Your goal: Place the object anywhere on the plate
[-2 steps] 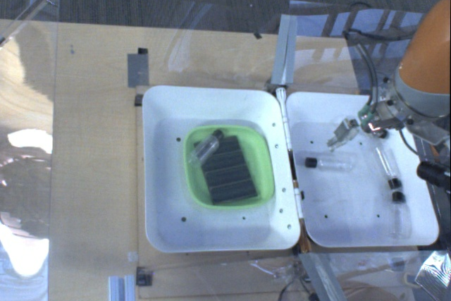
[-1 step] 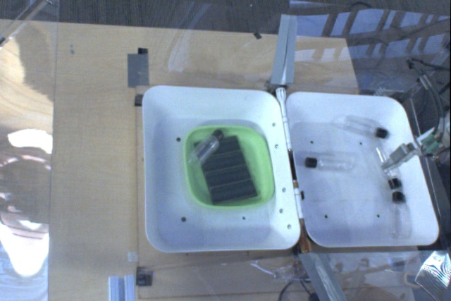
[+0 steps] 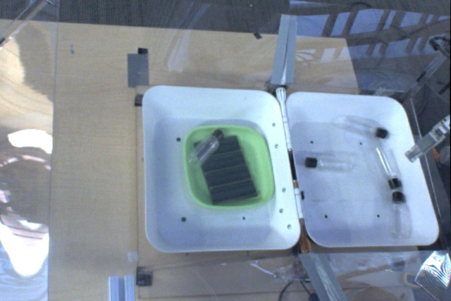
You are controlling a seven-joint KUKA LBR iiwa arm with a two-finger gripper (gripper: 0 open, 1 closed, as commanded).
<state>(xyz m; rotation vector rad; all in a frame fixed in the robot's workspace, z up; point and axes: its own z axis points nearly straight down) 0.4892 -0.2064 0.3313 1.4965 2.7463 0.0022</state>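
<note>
— Clear plastic, black cap: is that the vial on the green plate?

— Yes. It lies at about ten o'clock on the plate, tilted, its cap toward one o'clock, resting against the upper corner of a dark ribbed block that covers most of the plate.

— And the plate?

— It sits in the middle of the left bin.

— What about the right bin?

— Four more capped vials: one at twelve to one o'clock, one near nine, one at three, one at four to five.

— The gripper?

— A grey piece crosses the right bin's rim at three o'clock; whether it is spread or pressed together, I cannot tell.
</note>
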